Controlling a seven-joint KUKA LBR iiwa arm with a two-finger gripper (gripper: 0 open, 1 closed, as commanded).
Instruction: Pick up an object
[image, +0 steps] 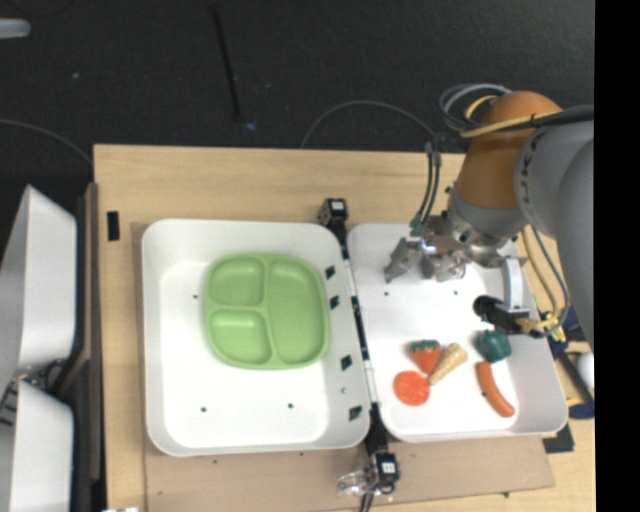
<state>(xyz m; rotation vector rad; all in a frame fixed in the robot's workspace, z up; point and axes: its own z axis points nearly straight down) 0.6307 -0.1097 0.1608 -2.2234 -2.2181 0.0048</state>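
Bench (240, 180): light wood, bearing two shallow white bins side by side.

Left bin (170, 400): holds one green divided plate (267, 311) with three compartments, lying flat near centre.

Right bin (385, 310): holds a cluster of small toy foods toward 5 o'clock. Items: a round red tomato (410, 388); a red piece with green top (425, 353) just beside it at 12 o'clock; a pale tan cone (447, 362) lying tilted, touching or nearly touching both; a dark green piece (493, 346); an orange-red sausage (495, 389) at the bin's 4 o'clock edge, apart from the others.

End effector (425, 258): hangs over the right bin's 12 o'clock part, well apart from the cluster. Fingers appear spread, with nothing between them.

Handling, judged: the pieces look light, stiff and smooth, likely slippery plastic. The sausage stands free of neighbours and suits a grip across its narrow middle; the tomato may roll.
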